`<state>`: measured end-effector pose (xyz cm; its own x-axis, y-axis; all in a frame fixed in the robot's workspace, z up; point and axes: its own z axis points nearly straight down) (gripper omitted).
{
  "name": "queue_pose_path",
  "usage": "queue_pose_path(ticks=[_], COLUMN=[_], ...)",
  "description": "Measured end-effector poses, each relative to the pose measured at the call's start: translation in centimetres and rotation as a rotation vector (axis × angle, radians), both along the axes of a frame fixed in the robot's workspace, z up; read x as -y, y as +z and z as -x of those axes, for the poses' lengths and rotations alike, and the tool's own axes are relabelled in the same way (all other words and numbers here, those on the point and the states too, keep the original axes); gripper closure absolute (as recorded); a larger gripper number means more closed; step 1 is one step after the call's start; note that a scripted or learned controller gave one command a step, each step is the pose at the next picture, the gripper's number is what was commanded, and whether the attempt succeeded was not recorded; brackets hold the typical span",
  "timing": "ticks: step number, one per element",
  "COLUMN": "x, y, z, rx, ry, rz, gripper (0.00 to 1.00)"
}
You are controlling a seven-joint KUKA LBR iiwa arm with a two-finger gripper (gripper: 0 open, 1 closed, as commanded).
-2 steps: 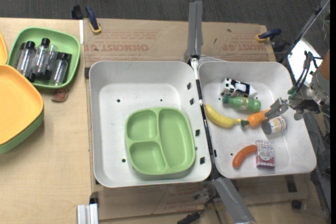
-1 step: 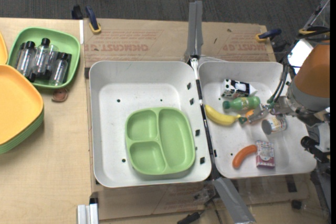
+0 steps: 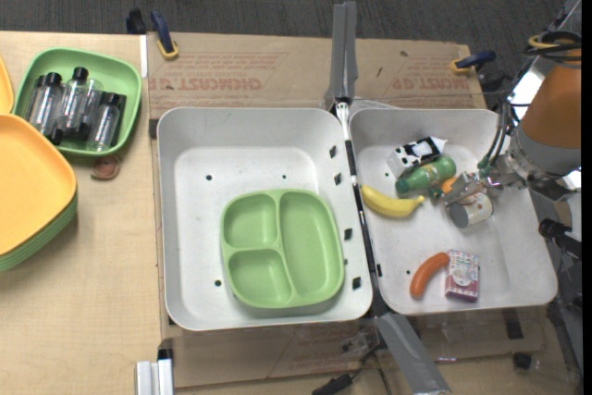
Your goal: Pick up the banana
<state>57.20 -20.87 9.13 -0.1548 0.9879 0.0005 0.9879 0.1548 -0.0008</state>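
Note:
The yellow banana (image 3: 390, 202) lies in the right bin (image 3: 518, 291), close to its left wall, with its curve opening upward. My gripper (image 3: 477, 185) hangs low at the bin's right side, about a hand's width right of the banana. It is right above a grey can (image 3: 470, 211) and beside the tip of a green bottle (image 3: 425, 178). Nothing shows as held in it. The arm's orange band (image 3: 561, 111) sits above the bin's right edge.
A white and black packet (image 3: 416, 153) lies behind the bottle. An orange sausage (image 3: 427, 274) and a pink box (image 3: 462, 277) lie at the bin's front. The left bin (image 3: 185, 199) holds a green divided plate (image 3: 282, 247). A green tray of bottles (image 3: 79, 111) and orange plates (image 3: 28, 190) sit far left.

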Motion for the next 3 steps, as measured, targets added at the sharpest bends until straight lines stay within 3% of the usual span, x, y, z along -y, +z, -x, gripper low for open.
queue_pose_path(ticks=[1, 2, 3], x=[0.1, 1.3, -4.4], y=[0.9, 19.6, 11.8], z=[0.0, -1.5, -4.4], rx=[0.002, 0.002, 0.001], ry=[-0.002, 0.277, 0.580], rz=[0.001, 0.002, 0.000], gripper=[1.00, 1.00, 1.00])
